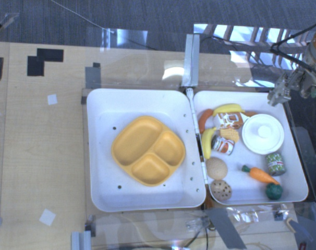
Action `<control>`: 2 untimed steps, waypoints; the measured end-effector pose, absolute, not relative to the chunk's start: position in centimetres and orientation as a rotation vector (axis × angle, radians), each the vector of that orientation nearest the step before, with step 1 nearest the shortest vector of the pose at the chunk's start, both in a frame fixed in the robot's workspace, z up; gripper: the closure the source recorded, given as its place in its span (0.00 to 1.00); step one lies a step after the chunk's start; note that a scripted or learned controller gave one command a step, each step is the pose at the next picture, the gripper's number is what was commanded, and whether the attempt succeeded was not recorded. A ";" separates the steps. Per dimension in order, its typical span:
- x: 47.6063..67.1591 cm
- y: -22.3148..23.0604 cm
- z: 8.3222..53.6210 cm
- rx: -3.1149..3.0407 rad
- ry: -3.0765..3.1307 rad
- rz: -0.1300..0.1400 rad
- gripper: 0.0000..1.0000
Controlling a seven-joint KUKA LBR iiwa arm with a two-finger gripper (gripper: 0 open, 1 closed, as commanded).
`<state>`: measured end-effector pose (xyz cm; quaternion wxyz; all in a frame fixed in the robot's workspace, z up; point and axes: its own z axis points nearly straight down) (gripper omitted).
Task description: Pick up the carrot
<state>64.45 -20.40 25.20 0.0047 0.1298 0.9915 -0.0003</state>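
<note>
The carrot (260,175), orange with a small green top, lies in the right bin (299,189) near its front right corner, pointing toward the back left. My gripper (279,94) hangs over the back right corner of that bin, well behind the carrot and apart from it. A white bowl (263,133) lies between the gripper and the carrot.
Close around the carrot are a green can (276,163), a dark green ball (274,191), a speckled cookie (221,190) and a tan bun (216,167). Bananas (227,109), a carton and a red-and-white can (223,145) crowd the bin's left half. A yellow divided plate (148,150) sits in the left bin (100,191).
</note>
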 end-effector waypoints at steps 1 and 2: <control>56.6 -20.6 23.2 0.576 3.085 0.000 1.00; 64.6 -20.3 24.0 0.649 3.066 0.001 1.00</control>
